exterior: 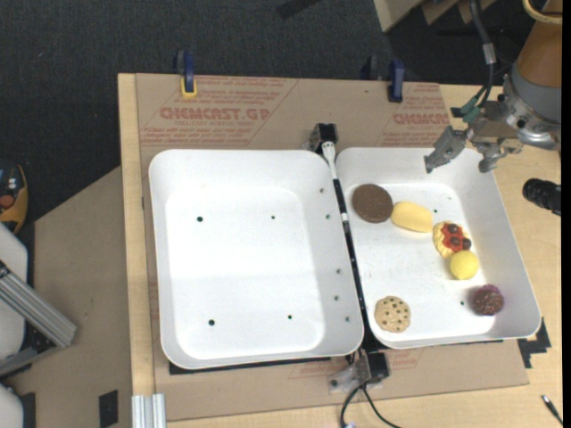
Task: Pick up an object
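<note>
While the fingers appear spread and nothing is seen between them, no pickup has been made. Below them in the right bin lie a brown disc, a yellow piece and, farthest, a cookie; selection, descent and grasp are judged outstanding.

Arm at right, gripper fingers spread, holding nothing
</note>
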Robot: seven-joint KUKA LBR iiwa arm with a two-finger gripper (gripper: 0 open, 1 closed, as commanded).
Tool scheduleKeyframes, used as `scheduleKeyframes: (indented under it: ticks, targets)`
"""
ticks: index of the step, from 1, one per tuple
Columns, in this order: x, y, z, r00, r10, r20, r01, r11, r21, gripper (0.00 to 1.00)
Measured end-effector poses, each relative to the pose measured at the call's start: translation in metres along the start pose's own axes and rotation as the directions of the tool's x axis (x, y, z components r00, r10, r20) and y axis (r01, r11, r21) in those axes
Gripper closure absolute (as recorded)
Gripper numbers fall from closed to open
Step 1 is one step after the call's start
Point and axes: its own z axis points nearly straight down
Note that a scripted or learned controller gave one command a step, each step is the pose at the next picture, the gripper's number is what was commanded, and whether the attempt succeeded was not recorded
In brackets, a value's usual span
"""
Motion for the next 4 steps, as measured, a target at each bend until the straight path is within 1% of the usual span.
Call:
scheduleKeyframes:
  ticks: [1, 2, 3, 4]
  targets:
    - [-0.016, 0.045, 0.171, 1.0, 0.0, -0.002, 0.0, 1.0, 0.012, 0.0]
    - [-0.001, -0.034, 0.194, 1.0, 0.002, -0.004, -0.002, 1.0, 0.011, 0.0]
    - [0.0, 0.015, 0.191, 1.0, -0.002, 0.001, 0.002, 1.0, -0.004, 0.0]
    - [0.056, 0.026, 0.084, 1.0, -0.007, -0.001, 0.007, 1.0, -0.013, 0.0]
